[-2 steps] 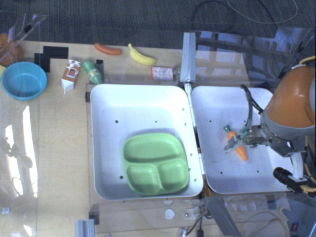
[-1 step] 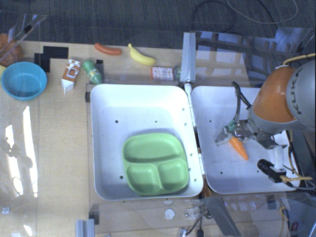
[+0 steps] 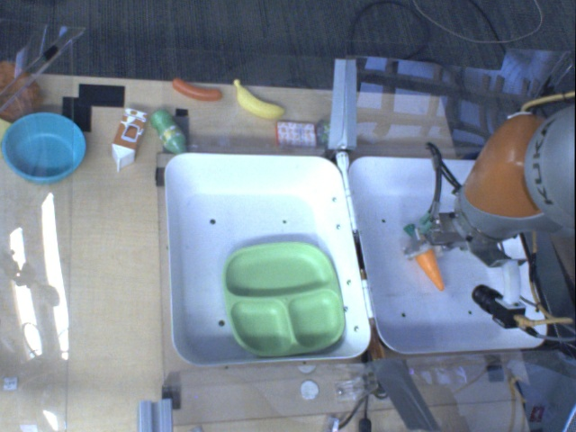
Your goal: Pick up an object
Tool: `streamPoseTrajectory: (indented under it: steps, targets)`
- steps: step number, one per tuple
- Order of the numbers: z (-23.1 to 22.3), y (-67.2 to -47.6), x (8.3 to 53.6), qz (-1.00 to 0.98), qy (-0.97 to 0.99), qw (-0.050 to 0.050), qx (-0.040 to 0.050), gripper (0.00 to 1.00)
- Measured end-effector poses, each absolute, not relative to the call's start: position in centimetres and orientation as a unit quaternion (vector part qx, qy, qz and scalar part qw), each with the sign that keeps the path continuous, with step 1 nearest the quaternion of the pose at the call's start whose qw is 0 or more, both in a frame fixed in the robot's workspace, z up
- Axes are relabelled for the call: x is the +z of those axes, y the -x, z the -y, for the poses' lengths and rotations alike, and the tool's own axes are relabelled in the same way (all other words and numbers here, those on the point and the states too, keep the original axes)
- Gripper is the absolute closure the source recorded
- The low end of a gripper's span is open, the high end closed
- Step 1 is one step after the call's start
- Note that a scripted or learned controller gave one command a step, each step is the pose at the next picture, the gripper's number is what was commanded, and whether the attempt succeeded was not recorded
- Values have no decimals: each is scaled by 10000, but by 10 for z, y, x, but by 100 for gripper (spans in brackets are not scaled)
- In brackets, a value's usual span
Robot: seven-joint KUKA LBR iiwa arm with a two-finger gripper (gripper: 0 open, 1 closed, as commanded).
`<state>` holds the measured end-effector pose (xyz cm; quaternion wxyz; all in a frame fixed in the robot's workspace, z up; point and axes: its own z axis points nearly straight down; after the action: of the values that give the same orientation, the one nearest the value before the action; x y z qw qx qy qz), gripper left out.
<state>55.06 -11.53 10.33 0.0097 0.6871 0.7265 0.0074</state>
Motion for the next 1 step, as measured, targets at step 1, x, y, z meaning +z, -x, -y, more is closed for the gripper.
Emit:
streamPoseTrajectory:
  steps: [1]
  targets:
    - [33, -493, 184, -4793, -8777, 1, 13, 100]
